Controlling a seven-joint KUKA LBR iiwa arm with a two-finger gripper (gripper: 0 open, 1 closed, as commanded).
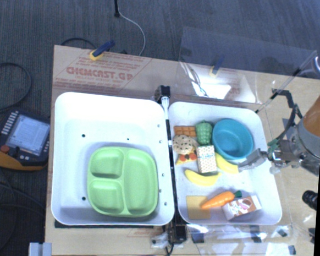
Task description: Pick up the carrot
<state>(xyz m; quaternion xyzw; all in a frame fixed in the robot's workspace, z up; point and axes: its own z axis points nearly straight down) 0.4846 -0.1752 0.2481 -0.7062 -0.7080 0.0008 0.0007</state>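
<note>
Two white bins are sitting side by side; we are seeing the left bin bearing a green divided plate, and the right bin crowded with toys. We are noting a blue bowl, a banana, then the carrot lying near the front wall, touching a small carton. The gripper is hovering beside the bowl, well apart from the carrot; we cannot tell its state.
</note>
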